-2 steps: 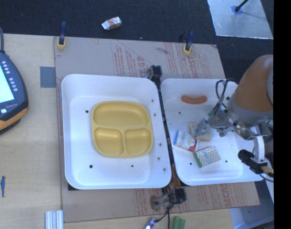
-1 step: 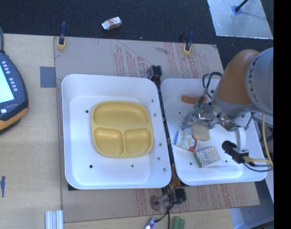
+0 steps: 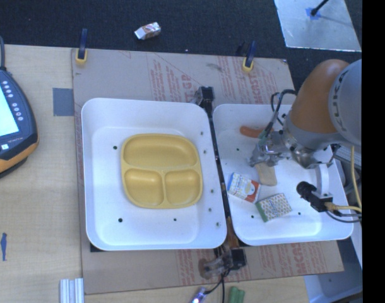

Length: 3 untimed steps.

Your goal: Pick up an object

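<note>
Block [image 3: 266, 173] sits directly under the gripper [image 3: 263, 156], tan, long axis running up-down. Finger spread: I cannot tell.

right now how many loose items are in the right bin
4: an orange piece at the far side, a tan block under the gripper, a small carton, a green-patterned packet. The arm may hide more.

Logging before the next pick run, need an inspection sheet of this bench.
Surface: cardboard-covered bench, two white bins side by side.
Job's things: right bin holds small carton, green patterned packet, tan block, orange item.
Clutter: yellow divided tray in left bin.
Grippers: gripper low over the tan block.
Cables: yellow cable at the arm.
Surroundings: teach pendant, wrapper on floor.
</note>
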Tool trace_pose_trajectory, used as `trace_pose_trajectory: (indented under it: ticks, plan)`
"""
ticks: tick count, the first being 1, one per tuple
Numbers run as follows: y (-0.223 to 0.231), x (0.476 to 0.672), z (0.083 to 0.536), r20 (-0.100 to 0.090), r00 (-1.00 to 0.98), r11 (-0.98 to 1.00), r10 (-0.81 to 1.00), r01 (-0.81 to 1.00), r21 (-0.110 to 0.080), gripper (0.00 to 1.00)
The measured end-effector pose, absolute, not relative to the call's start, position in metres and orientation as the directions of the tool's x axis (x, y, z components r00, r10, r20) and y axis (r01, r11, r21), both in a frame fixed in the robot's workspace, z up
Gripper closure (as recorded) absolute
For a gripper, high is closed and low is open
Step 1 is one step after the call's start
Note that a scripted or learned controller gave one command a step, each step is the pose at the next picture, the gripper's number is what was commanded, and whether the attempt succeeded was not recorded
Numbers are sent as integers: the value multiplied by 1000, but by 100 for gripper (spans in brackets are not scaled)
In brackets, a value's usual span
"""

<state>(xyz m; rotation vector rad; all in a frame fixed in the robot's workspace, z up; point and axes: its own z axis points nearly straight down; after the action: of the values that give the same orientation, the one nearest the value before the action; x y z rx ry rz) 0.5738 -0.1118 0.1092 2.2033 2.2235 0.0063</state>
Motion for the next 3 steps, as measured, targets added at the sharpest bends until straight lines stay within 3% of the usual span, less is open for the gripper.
trace_pose_trajectory:
  ticks: [1,2,3]
  plan:
    - [-28,607,192,2,-4,4,1000,1000,-2,100]
    - [4,608,240,1,-4,4,1000,1000,-2,100]
    - [25,592,229,0,-5,5,1000,1000,-5,100]
